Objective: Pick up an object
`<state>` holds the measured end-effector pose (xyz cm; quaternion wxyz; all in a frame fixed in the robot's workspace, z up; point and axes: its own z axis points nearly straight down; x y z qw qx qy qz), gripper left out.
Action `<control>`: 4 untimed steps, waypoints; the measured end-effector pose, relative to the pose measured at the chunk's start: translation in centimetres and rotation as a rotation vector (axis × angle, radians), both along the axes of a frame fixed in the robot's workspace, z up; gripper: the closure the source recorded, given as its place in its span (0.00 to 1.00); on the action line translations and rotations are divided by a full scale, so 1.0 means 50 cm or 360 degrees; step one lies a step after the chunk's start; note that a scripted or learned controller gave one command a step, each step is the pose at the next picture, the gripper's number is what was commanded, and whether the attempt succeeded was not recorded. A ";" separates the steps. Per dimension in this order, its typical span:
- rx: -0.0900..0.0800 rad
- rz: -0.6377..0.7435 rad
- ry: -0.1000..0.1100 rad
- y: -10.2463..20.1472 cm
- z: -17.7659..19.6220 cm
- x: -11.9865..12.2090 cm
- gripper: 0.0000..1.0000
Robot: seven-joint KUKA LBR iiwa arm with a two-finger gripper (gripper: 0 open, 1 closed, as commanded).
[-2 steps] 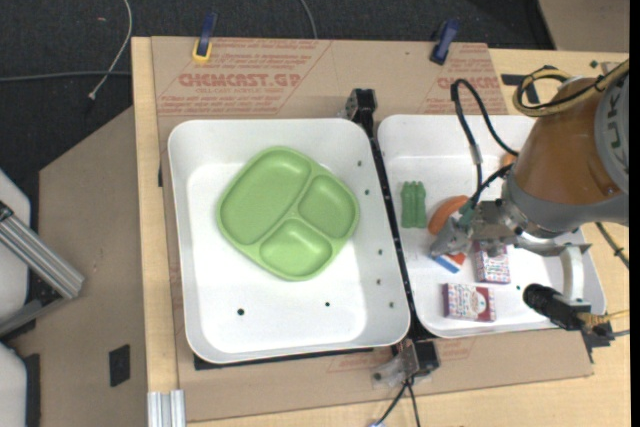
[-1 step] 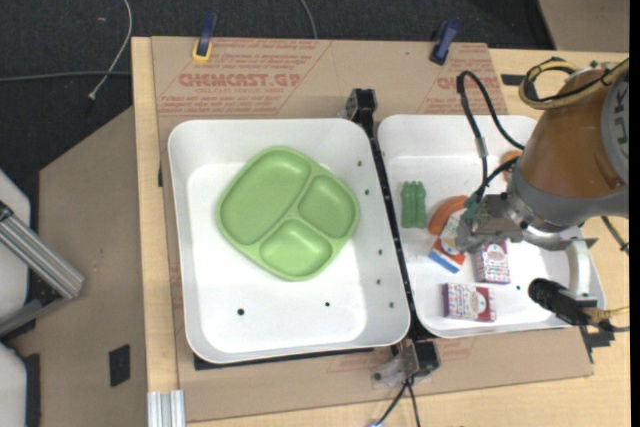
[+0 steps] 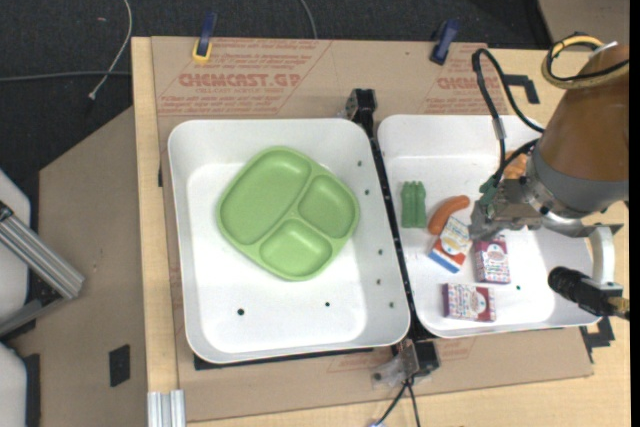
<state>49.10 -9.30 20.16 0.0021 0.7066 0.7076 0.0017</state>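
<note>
Nearest on the bench (image 3: 100, 245), at the near edge, a black clip (image 3: 420, 355) sits where the two bins meet, with a cable trailing off toward the viewer.

In the right bin (image 3: 430, 140), close to its near edge, lies a small purple carton (image 3: 468, 301), flat on its side. Just beyond it, toward the bin's middle, a second purple carton (image 3: 491, 262) rests a little tilted. Beside that one, on the side toward the left bin, is a small white packet (image 3: 452, 245) with blue and red on it, touching or nearly touching the orange sausage (image 3: 448, 212) behind it. A green block (image 3: 413, 204) stands apart from these, near the bin's left wall.

The gripper (image 3: 490, 215) hangs over this cluster, right above the white packet and the second carton. Its dark tip is crowded against the objects, and I cannot tell from here whether it has hold of anything. The arm (image 3: 590, 130) rises from it toward the right edge of the bench, bronze and grey, with cables looping over it.

In the left bin (image 3: 190, 215), a green divided plate (image 3: 288, 212) with three compartments lies in the middle, turned at an angle.

At the far edge of the bench, two blue clamps (image 3: 205, 35) (image 3: 445, 40) pinch the cardboard, and another black clip (image 3: 361, 103) sits between the bins' far corners.
</note>
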 end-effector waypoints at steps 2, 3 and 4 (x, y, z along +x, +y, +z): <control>0.0003 0.0007 0.0004 0.098 0.110 0.042 1.00; 0.0004 0.0007 0.0008 0.200 0.077 0.085 1.00; 0.0003 0.0007 0.0004 0.294 0.071 0.153 1.00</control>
